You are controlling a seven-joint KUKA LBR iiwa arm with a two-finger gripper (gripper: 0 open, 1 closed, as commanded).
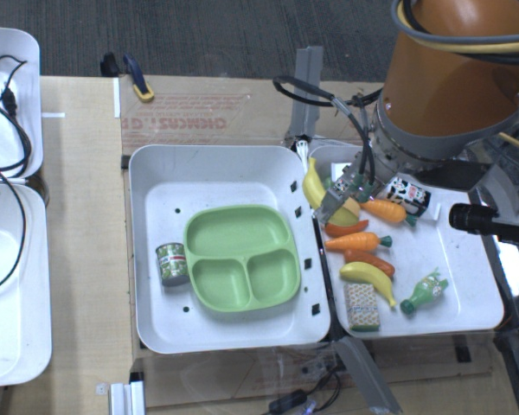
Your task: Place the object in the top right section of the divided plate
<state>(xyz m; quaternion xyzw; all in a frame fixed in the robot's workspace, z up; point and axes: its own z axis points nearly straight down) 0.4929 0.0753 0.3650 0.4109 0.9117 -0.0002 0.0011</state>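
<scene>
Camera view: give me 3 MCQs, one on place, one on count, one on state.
1. Where is the small can?
A. left bin, beside the green divided plate
B. on the plate
C. right bin

2. How many bananas lie in the right bin?
A. one
B. two
C. four

3. What do the plate's sections hold?
A. a carrot
B. the can
C. nothing

Answers:
1 A: the can stands on the bin floor, left of the plate.
2 B: one banana by the bin's left wall, another banana lower down.
3 C: all three sections show bare green.
</scene>
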